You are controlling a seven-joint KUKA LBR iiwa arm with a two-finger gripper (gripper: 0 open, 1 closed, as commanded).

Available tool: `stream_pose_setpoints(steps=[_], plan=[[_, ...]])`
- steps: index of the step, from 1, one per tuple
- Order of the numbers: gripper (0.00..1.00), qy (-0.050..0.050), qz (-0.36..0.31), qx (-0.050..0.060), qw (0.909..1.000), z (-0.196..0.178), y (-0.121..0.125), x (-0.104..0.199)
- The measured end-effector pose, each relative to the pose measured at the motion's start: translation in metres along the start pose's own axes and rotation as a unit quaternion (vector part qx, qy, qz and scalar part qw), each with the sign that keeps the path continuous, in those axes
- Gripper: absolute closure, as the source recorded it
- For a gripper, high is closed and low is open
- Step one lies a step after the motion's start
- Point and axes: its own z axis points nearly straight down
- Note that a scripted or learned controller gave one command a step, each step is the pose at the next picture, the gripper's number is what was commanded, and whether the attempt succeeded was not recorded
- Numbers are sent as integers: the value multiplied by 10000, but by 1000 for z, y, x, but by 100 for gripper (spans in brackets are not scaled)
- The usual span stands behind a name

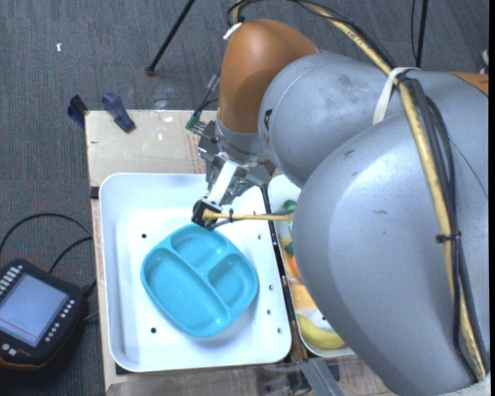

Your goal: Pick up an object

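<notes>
A light blue divided plate (200, 280) lies flat in the left white bin (124, 221), filling most of its middle and front. My gripper (228, 172) hangs over the back right part of that bin, just beyond the plate's far edge and above it. The orange band of the wrist (256, 73) sits right above the gripper. Nothing can be seen held by the gripper.
The grey arm (379, 221) covers most of the right bin. Along that bin's left side a yellow banana (320, 333), something orange (289, 264) and a small green thing (289, 208) peek out. A control pendant (29, 310) lies on the floor at the left.
</notes>
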Motion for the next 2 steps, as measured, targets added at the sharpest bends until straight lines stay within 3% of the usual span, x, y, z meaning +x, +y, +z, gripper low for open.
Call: stream_pose_setpoints(steps=[1,2], plan=[[100,-2,-355,1,9994,-48,-62,-50],[100,4,-1671,-2,9859,-32,17,-59]])
